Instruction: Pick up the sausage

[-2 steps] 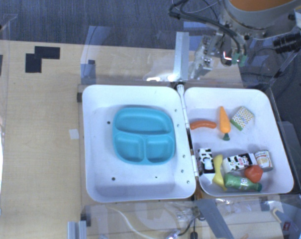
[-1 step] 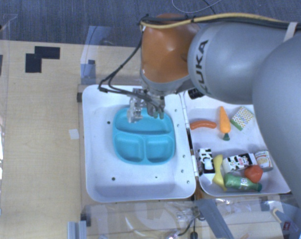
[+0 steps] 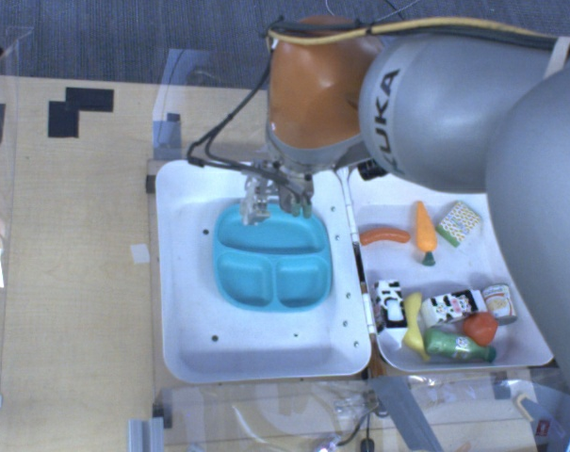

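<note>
**A:** Where do we find the sausage [image 3: 384,236]?

**B:** We see it in the right bin [image 3: 539,351], near that bin's upper-left corner; it is a slim orange-red piece lying flat, with its long axis running left to right and a slight upward curve at the right end; just beside that end sits a toy carrot [image 3: 424,230], standing roughly at a right angle to it, and we cannot tell whether the two touch.

**A:** And how does it lie from the gripper [image 3: 279,199]?

**B:** The gripper hangs over the left bin [image 3: 186,347], above the upper rim of a blue divided tray [image 3: 273,285]; so the sausage lies to the gripper's right and a little lower in the camera view, across the wall between the bins; we judge the coming move must carry the arm over that wall, with the fingers closing across the sausage's short width; the fingers point down, a narrow gap seems to show between them and nothing is held in it.

**A:** Any writing we can read?

**B:** On the grey arm we read "KUKA" [image 3: 380,111] in black letters, turned on its side; lower in the right bin we see a cow-patterned carton [image 3: 387,304], a small carton with a black-and-white label [image 3: 451,306], a small tin [image 3: 498,301], a green bottle [image 3: 457,347], a red tomato-like piece [image 3: 480,328], a yellow piece [image 3: 413,325] and a checked box [image 3: 459,222]; their print is too small for us to read.
</note>
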`<state>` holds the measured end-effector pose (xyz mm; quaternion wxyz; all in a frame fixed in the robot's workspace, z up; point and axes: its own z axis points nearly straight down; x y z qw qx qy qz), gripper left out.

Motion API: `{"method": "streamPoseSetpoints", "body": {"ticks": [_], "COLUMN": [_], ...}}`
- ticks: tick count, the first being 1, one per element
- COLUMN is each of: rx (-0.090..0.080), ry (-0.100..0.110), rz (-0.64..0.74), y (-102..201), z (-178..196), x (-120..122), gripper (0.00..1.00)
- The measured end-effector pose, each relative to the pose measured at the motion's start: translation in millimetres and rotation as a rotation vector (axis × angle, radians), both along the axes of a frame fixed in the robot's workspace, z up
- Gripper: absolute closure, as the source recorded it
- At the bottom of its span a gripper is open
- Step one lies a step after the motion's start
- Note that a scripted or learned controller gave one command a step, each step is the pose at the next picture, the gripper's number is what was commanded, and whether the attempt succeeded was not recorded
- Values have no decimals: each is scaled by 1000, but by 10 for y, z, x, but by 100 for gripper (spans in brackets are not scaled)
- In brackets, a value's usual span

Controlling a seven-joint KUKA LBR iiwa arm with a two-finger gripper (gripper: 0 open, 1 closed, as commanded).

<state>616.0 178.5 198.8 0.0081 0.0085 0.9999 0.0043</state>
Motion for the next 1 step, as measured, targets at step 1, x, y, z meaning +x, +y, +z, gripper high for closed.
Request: {"method": "streamPoseSetpoints", "body": {"ticks": [1], "rx": [-6], "ry": [5], "rz": [150], "y": [83], "z": [1287], "x": [521], "gripper": [100]}}
